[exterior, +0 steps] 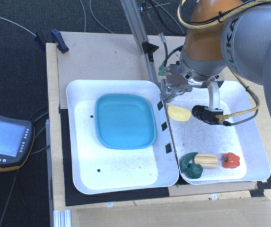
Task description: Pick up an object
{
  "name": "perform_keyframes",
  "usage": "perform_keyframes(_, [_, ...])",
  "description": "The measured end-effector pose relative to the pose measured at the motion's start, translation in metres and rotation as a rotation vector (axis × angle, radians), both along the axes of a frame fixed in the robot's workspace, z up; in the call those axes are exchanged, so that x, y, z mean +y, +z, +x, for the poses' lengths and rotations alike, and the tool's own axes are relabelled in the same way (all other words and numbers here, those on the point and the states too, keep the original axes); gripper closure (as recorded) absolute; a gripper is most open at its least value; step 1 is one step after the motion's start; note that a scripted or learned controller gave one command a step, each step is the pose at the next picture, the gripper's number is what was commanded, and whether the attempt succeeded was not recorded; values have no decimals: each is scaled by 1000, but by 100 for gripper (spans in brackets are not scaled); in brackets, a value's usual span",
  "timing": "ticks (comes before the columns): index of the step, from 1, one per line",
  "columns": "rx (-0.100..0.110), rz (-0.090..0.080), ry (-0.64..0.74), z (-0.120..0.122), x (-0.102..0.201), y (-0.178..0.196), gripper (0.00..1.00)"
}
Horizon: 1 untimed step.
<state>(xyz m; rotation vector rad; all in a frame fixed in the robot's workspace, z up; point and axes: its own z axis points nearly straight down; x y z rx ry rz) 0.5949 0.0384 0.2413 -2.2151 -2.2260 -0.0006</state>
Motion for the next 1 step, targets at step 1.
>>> perform_keyframes(1, [0,0,0,1,49,-7,100])
